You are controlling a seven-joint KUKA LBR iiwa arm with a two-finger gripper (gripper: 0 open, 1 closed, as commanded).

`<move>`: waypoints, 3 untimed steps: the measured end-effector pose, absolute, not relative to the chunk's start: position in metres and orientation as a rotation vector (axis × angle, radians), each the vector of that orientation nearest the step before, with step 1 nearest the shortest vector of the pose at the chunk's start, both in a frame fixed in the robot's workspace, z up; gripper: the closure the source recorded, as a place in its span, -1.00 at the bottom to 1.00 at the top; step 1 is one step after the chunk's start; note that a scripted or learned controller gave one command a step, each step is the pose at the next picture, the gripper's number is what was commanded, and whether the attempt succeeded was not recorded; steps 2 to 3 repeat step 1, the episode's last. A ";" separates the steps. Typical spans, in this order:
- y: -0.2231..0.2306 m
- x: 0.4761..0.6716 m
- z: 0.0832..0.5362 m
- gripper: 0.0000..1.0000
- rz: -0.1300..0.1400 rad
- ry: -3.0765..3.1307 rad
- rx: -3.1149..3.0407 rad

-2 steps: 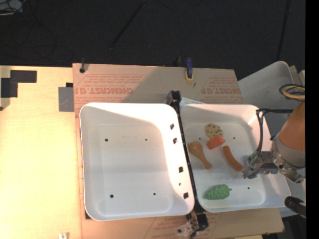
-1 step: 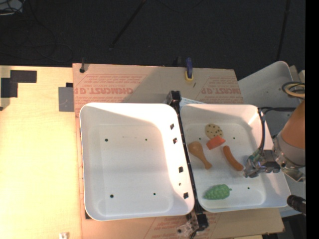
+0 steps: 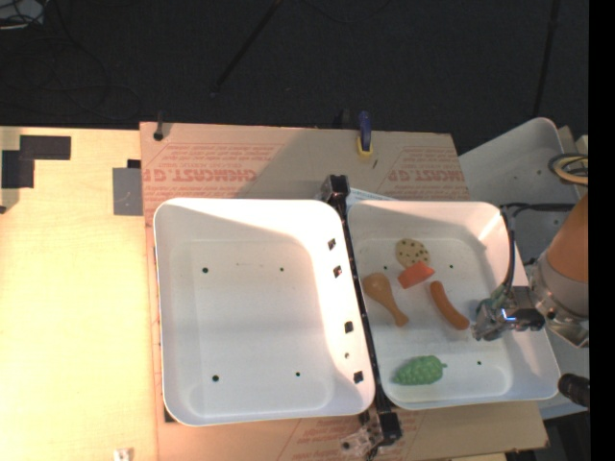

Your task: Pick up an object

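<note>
Gripper [image 3: 492,321] sits low in the right bin [image 3: 524,377], just beside the sausage [image 3: 448,306] at its right end, likely lined up for a grasp; whether it is apart or together cannot be told, and nothing visibly held.

Just one fixed cam up high, angled down on the table [image 3: 67,286] from a fair way off, with both white bins [image 3: 192,257] in frame.

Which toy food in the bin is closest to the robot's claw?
The sausage: its end lies right beside the gripper; the others sit farther left.
</note>
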State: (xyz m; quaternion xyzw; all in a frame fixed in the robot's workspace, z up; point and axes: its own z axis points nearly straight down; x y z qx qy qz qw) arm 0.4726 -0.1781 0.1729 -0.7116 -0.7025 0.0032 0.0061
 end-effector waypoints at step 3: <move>-0.179 0.473 0.182 1.00 0.011 -2.204 -2.221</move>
